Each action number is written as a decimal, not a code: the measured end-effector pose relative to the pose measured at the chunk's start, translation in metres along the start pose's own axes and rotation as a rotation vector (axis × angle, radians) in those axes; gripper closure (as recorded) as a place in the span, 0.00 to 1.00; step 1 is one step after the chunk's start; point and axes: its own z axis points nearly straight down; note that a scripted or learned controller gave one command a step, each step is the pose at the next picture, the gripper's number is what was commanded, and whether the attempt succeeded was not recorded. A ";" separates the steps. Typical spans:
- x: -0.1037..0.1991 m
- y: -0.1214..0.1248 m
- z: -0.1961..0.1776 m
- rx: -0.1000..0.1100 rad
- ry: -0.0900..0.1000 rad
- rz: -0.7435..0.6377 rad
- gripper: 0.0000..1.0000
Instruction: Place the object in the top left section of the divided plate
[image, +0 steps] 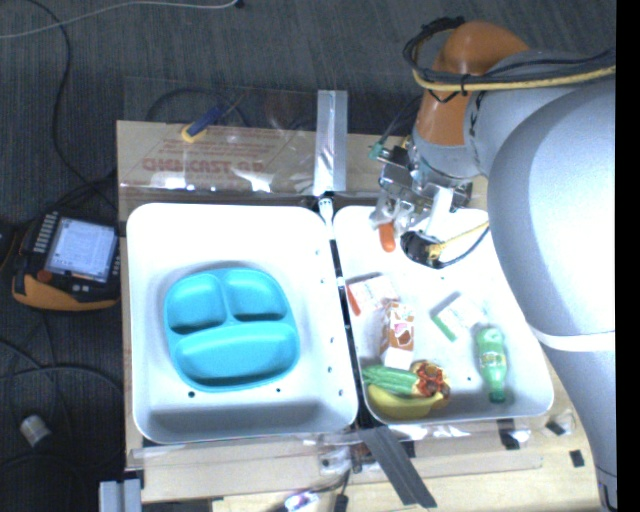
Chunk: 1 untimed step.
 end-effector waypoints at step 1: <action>-0.001 -0.001 -0.006 0.006 -0.008 -0.002 1.00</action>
